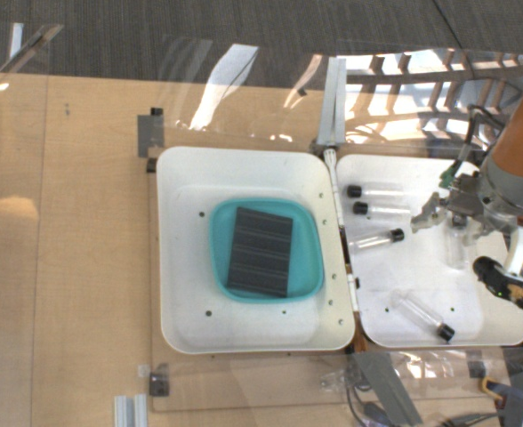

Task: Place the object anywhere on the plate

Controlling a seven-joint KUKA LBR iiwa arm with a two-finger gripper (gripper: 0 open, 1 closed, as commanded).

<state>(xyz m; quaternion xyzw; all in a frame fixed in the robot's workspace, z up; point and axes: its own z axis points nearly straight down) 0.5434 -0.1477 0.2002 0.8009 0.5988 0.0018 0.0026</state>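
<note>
A teal plate point(308, 265) lies in the middle of the left white bin point(181, 265). A dark grey ribbed rectangular block point(261, 252) rests flat on the plate, inside its rim. My gripper point(457, 212) hangs over the right white bin point(475, 327), near its right side and well apart from the plate and block. The orange band of the arm point(521, 145) rises above it at the frame's right edge. Nothing shows between the gripper and the block.
Several clear tubes with black caps lie in the right bin: one near the top left point(373, 189), one in the middle point(379, 237) and one near the front point(423, 315). A metal divider post point(331, 105) stands behind the gap between the bins. Cables point(502, 283) trail at the right.
</note>
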